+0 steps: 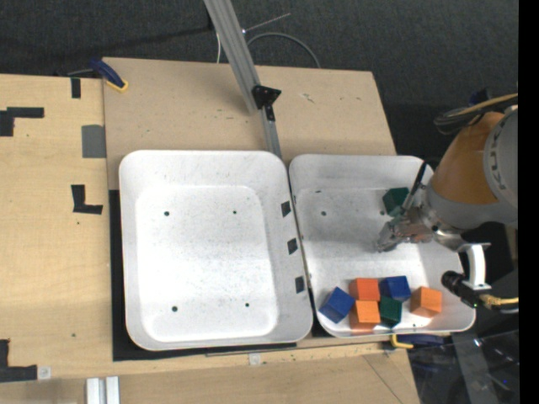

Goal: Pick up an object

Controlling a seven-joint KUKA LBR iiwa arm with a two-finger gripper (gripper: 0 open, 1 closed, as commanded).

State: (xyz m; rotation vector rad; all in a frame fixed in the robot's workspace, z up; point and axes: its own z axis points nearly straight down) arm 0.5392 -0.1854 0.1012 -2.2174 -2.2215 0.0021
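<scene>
Item 1: we log 6 blocks (376, 299) clustered along the right bin's (337, 183) lower rim at lower right of frame, orange, blue and green, seemingly unpicked stock. Item 2: green block (395, 199), right of centre, just above the gripper (389, 238), probably the target. We cannot tell its grip state. Item 3: left bin (135, 225).

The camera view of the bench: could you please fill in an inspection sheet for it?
Surface: wooden bench bearing left bin and right bin.
Job's things: blue block, two orange blocks, orange block, blue and green blocks along the right bin's near edge; green block by the gripper.
Clutter: black tape marks.
Grippers: gripper low in the right bin; finger state unclear.
Cables: thin wire.
Surroundings: metal pole, dark floor.
</scene>
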